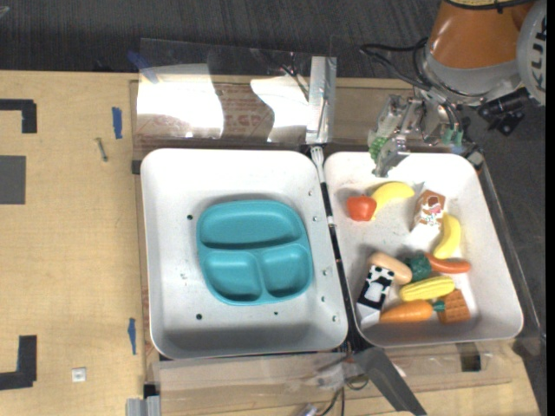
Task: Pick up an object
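Camera view: gripper [388, 156], jaw state impossible to tell, hovers over the right bin [497, 232] above a banana [392, 192].

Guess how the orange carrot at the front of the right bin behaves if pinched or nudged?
The carrot looks like smooth moulded toy plastic, so probably stiff, light, a bit slippery. Its round tapered shape may roll or pivot when pushed, though the corn touching it could block that.
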{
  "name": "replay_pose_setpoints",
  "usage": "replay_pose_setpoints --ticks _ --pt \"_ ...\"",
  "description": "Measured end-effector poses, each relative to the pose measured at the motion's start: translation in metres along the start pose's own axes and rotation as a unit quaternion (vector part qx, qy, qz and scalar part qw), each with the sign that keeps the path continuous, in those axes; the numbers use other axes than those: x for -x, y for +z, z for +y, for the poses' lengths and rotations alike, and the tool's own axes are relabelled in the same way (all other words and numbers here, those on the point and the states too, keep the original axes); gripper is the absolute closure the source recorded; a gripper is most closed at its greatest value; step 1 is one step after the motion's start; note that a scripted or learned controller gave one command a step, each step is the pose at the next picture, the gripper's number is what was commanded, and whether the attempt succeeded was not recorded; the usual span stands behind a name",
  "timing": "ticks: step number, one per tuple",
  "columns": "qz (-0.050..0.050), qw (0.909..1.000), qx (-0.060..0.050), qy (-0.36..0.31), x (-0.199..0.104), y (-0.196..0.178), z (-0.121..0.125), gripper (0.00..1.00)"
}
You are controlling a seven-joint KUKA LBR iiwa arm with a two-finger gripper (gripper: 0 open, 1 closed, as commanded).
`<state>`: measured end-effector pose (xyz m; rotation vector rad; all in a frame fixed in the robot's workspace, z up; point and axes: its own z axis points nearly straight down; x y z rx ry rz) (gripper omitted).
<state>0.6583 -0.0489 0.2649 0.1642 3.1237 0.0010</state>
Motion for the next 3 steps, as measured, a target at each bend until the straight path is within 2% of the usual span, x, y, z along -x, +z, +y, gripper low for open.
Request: replay_pose_setpoints --ticks 1,2,3 --pt "-0.005 1.0 0.001 0.0 0.002 -0.012 0.001 1.0" --pt "0.002 0.9999 0.0 -0.014 0.003 -0.016 0.035 1.0" --pt "-0.004 0.9999 0.001 -0.014 0.006 -0.029 0.036 1.0"
